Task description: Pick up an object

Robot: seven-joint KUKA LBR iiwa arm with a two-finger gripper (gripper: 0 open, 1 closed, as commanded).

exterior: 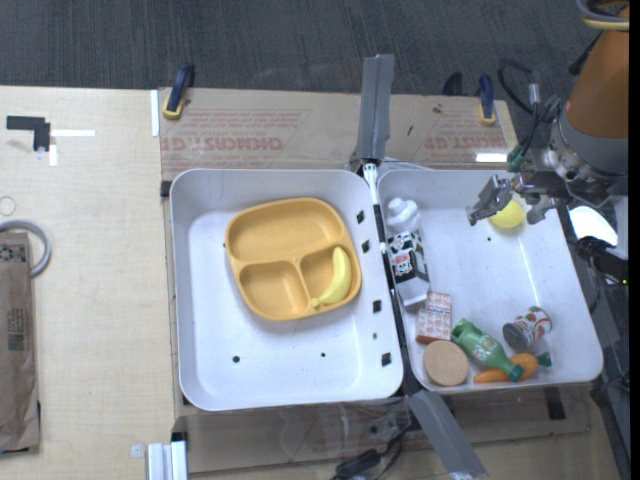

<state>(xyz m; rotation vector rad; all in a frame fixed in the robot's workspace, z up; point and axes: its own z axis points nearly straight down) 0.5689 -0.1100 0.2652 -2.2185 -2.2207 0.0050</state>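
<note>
My gripper (508, 211) hangs over the far part of the right bin (560, 298), reaching in from the right. Its two dark fingers are spread open. A small yellow lemon-like fruit (508, 217) shows between them, close under the palm and partly covered by it. The fingertips stand clear of the fruit on both sides. Further objects in this bin are a white bottle (402, 211), a black-and-white carton (406, 261), a small red-and-white box (434, 318), a tan round disc (446, 364), a green bottle (484, 348), an orange carrot (497, 373) and a small can (528, 327).
The left bin (200, 298) holds a yellow divided plate (275, 248) with a banana (336, 279) in its right compartment. A grey divider bar (377, 108) runs between the bins. Cables hang by the arm at the right edge.
</note>
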